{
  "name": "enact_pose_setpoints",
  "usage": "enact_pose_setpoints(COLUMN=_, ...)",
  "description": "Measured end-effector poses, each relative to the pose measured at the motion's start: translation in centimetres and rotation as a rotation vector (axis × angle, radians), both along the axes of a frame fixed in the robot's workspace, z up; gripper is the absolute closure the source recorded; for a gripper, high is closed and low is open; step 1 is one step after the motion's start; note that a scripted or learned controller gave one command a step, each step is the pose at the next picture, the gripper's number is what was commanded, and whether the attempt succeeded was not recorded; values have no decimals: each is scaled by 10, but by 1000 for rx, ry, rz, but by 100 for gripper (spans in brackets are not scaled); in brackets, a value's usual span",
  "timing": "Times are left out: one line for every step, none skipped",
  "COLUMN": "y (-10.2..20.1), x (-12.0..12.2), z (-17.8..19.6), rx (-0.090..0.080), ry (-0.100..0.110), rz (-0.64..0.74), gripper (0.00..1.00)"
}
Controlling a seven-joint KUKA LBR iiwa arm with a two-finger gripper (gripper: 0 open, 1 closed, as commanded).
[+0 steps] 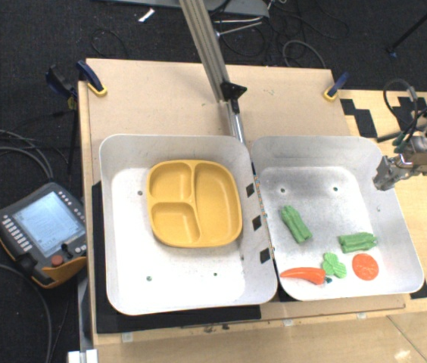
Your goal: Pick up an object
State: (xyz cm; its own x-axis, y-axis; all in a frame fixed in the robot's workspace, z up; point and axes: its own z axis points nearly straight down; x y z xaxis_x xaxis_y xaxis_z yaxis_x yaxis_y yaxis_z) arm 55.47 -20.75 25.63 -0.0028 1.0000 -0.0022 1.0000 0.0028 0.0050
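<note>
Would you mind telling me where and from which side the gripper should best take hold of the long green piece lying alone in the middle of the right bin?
Probably across the middle of the long green piece, coming straight down from above. It lies flat and slanted, with bare bin floor on both long sides, so fingers turned across its narrow width should fit. The gripper sits at the bin's right edge.

A robotics lab: a teach pendant point(41, 233) lies on black carpet point(17, 66) among loose cables point(1, 146), beside a clamped plywood bench point(160, 100) bearing two white bins point(123, 278).
</note>
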Motion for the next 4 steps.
enact_pose_setpoints(y=55, x=10, z=-13, rx=3, ry=5, rz=5, gripper=100)
enact_pose_setpoints(y=112, x=25, z=-21, rx=4, ry=6, rz=6, gripper=100)
enact_pose_setpoints(y=169, x=27, z=-12, rx=4, ry=3, rz=6, gripper=100)
enact_pose_setpoints(y=223, x=27, z=-7, rx=4, ry=4, rz=6, gripper=100)
